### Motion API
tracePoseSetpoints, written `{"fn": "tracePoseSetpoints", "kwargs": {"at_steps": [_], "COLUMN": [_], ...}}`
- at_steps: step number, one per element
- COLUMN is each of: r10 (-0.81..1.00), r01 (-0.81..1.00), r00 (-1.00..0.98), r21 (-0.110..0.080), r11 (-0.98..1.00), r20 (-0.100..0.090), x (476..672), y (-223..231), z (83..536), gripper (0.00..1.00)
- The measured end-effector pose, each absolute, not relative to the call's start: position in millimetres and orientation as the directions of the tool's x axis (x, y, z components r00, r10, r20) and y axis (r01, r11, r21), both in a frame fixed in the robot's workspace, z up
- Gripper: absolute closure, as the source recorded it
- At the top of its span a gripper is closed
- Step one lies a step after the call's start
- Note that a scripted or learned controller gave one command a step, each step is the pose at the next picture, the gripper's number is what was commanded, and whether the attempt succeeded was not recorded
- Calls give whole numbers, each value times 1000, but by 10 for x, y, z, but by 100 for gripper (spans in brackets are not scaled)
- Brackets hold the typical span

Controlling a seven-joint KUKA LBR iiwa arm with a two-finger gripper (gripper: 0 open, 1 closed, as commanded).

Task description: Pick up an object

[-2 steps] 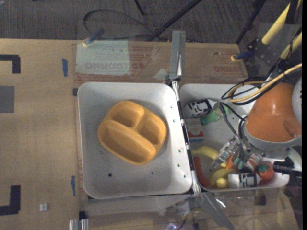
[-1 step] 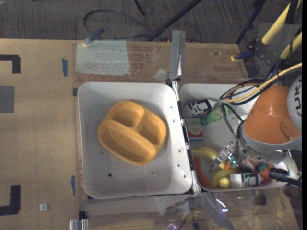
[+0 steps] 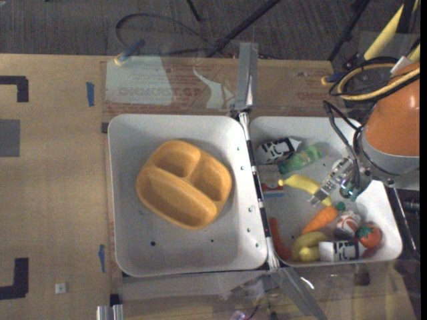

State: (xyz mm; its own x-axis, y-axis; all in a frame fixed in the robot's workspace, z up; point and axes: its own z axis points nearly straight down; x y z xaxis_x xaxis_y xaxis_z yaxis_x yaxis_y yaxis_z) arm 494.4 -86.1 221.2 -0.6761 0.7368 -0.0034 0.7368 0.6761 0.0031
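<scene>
Soft even overhead light, mild glare on the white bins [image 3: 127, 179], faint shadows, slightly grainy focus

Both bins are white: the left bin [image 3: 127, 245] holds an orange-yellow divided plate [image 3: 184, 183], and the right bin [image 3: 390, 242] holds many small toys. At its 12 o'clock lie a black-and-white carton [image 3: 279, 149] and a green bottle [image 3: 301, 159]. In the middle is a yellow banana [image 3: 300, 183], and at 6 o'clock an orange carrot [image 3: 317, 220] with green leaves. The arm [image 3: 393, 129] is orange and grey.
</scene>
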Motion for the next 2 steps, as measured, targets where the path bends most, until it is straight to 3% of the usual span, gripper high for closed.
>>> {"fn": "tracePoseSetpoints", "kwargs": {"at_steps": [1, 2], "r10": [631, 502], "r01": [631, 502], "r00": [-776, -865], "r21": [0, 3], "r11": [776, 865], "r20": [1, -6], "x": [5142, 5551], "y": [-1190, -661], "z": [1357, 1857], "gripper": [100, 100]}}
